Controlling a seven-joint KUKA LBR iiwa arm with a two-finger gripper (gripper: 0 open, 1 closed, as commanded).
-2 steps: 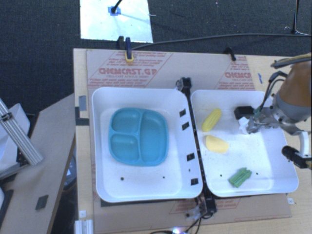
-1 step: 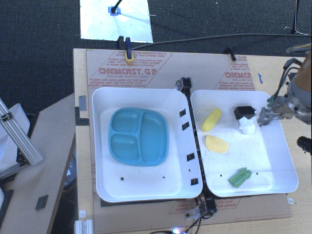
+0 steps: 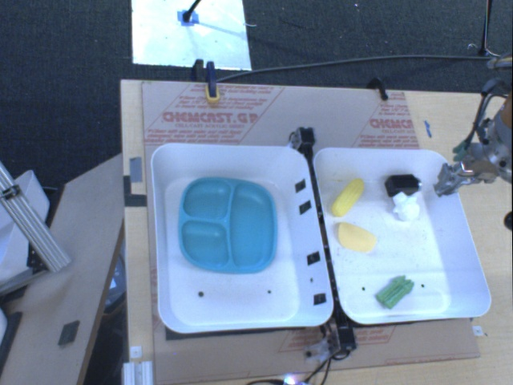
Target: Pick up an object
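The right bin [image 3: 457, 247] holds a yellow corn-like piece [image 3: 348, 196], a yellow lemon-shaped piece [image 3: 356, 237], a black block [image 3: 401, 184], a small white lump [image 3: 407, 208] just below it, and a green ridged piece [image 3: 394, 291] near the front. My gripper [image 3: 449, 180] hangs at the bin's upper right rim, to the right of the black block and apart from it. Nothing shows between its fingers.
The left bin [image 3: 172, 175] holds a blue divided plate [image 3: 228, 224]. Black clips run along the divider [image 3: 314, 231] between the bins. A cable crosses the bench at the back [image 3: 337, 62]. A metal frame [image 3: 28, 223] stands off the bench to the left.
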